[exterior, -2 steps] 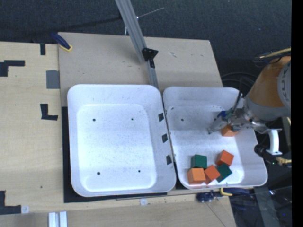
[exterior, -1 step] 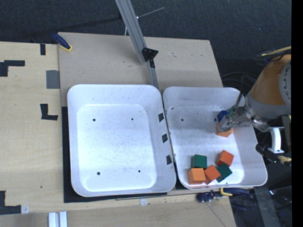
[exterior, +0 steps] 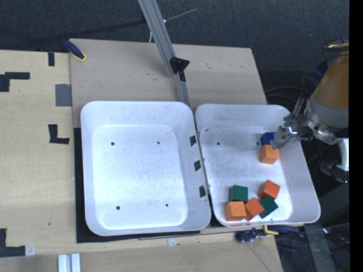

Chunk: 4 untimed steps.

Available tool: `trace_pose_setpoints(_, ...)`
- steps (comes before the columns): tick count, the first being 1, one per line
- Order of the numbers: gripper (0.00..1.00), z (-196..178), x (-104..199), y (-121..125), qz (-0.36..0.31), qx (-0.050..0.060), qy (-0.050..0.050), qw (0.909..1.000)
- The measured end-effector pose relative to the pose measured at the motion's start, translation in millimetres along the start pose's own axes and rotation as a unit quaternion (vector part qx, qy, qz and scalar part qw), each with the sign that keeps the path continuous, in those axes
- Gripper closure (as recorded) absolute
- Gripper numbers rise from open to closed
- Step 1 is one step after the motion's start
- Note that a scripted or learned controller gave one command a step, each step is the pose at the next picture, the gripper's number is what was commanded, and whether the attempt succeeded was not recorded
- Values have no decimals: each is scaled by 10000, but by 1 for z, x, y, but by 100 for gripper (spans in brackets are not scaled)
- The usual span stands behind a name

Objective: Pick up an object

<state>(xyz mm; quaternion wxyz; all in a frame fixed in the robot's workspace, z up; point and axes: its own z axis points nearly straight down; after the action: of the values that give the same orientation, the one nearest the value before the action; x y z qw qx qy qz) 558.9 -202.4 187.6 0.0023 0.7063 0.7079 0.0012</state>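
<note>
Over the right bin (exterior: 300, 169), your gripper (exterior: 282, 136) hangs by a blue block (exterior: 266, 137) and orange cube (exterior: 269, 154); whether it pinches anything, you cannot tell. It seems poised to grab.

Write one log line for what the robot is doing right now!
end effector over right bin | beside blue block and orange block | grasp unclear | five blocks clustered at near edge
</note>
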Motion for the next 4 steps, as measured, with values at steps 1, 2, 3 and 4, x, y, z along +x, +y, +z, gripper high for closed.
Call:
trace_pose_setpoints(1, 100, -48, 0, 2, 0, 0, -2, 10000)
trace_pose_setpoints(2, 100, -38, 49, 11, -18, 28, 11, 10000)
trace_pose_setpoints(3, 100, -39, 113, 18, -32, 28, 18, 10000)
trace_pose_setpoints(4, 100, -47, 162, 21, -26, 25, 18, 10000)
